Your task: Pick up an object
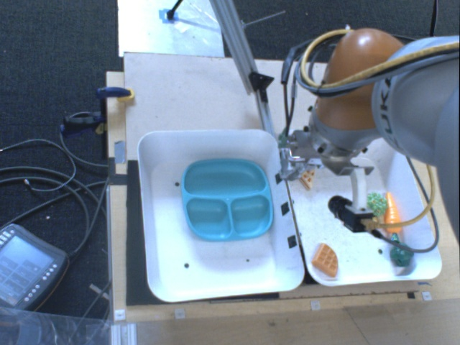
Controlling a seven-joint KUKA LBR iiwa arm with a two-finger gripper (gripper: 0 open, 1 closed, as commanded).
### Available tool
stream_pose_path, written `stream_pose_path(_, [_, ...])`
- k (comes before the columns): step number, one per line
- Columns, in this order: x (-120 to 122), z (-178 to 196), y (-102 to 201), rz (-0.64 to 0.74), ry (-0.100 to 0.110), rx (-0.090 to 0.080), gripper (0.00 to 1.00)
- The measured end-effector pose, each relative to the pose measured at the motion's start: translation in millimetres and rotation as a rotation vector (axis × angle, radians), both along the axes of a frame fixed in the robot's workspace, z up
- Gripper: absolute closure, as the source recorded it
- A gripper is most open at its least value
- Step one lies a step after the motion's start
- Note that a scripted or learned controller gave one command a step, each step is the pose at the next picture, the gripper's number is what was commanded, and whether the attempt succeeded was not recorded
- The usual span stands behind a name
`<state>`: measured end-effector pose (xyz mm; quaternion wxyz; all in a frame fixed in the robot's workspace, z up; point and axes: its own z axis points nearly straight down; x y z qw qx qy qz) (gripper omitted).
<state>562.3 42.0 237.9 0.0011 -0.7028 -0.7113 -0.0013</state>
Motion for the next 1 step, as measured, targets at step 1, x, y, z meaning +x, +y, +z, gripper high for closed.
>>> stream_pose_path(1, [-21.1, -9.0, 42.7, -0.002, 0.002, -0.001, 1.0])
